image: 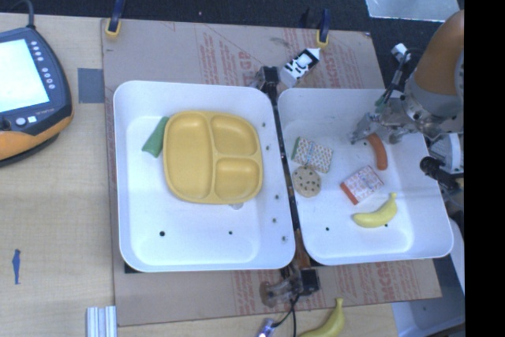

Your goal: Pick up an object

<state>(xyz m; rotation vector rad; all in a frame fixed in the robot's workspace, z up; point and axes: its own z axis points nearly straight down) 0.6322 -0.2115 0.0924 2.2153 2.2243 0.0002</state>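
Note:
In the right bin lie an orange-red sausage, a red and white packet, a yellow banana, a round brown cookie and a patterned wafer. My gripper hangs at the bin's upper right, right above the top end of the sausage. Nothing shows between it and the bin floor apart from that sausage end.
The left bin holds a yellow divided tray with a green piece tucked at its left side. A teach pendant rests at the far left. Another banana lies in front of the bins.

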